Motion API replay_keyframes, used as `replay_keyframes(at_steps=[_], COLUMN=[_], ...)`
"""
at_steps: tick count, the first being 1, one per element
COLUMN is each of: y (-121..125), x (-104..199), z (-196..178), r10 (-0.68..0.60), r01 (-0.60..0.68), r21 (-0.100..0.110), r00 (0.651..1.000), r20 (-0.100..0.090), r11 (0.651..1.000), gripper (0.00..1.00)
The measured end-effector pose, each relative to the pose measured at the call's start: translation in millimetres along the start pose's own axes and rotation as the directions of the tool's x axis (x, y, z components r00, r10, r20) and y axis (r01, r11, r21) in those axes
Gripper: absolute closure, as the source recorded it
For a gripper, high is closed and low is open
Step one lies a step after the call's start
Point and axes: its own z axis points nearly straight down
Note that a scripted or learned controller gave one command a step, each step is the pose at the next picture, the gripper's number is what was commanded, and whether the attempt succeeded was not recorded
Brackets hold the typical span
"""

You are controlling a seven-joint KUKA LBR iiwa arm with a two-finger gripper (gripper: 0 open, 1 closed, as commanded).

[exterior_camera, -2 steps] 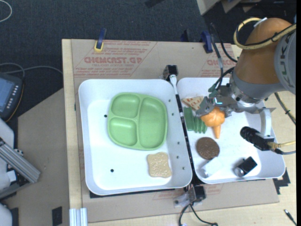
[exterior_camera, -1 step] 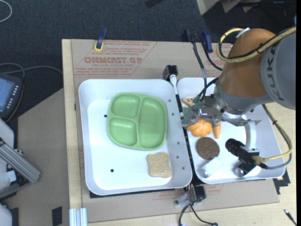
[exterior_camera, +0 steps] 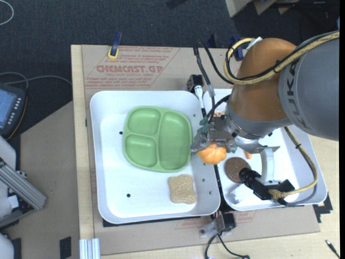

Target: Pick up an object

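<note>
The grey arm with its orange band point(exterior_camera: 264, 85) is looming over the right white bin point(exterior_camera: 310, 169), hiding its claw, beside the orange rounded fruit-like object point(exterior_camera: 212, 154) sitting at the divide, while red "CHEMCAST" lettering point(exterior_camera: 129, 68) is showing on the brown surface point(exterior_camera: 86, 74).

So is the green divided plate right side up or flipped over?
Right side up: the green divided plate lies flat in the left bin, its three compartments facing up.

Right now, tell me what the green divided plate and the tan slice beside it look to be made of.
Green divided plate: likely molded plastic, a smooth one-tone surface with a soft sheen and rounded compartment ridges.
Tan slice: looks like toy bread, perhaps foam or rubbery plastic, matte and speckled; the material is uncertain from this view.
</note>
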Motion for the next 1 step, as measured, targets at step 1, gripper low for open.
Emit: replay_keyframes(at_steps=[1], y=[-13.6], x=[23.9], z=[0.1], r10=[0.003], r01=[-0.003], r21=[0.000], r00=[1.000], r20=[0.001], r11=[1.000], gripper=[1.00])
